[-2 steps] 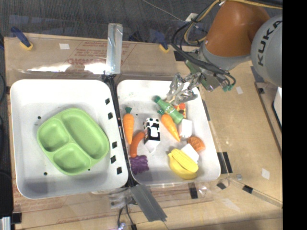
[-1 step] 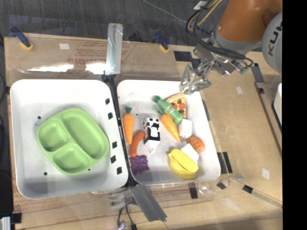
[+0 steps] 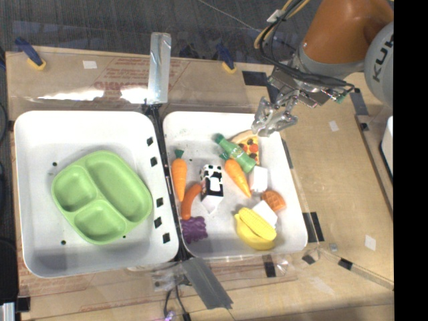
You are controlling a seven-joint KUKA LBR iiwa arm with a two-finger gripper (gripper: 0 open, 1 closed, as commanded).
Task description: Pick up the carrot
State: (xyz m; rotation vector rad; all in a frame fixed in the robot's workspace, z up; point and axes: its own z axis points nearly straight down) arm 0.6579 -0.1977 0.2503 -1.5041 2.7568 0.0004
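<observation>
**Me:** Carrot first: it lies in the right bin, slanted, its green top just beside the green bottle and its point running away from the bottle toward the white block. A second carrot lies well apart from the bottle, along the bin's left wall.

**Partner:** And your tool?

**Me:** My tool hangs over the bin's far rim, a little past the bottle, carrying nothing. Whether its fingers are spread or pressed together I cannot tell from here.

**Partner:** So how would you go in?

**Me:** I'd come across the bottle, turn so the fingers straddle the carrot's width, and drop on its thick middle. The bottle and the pizza slice crowd the leafy end, so I judge the middle safest.
</observation>
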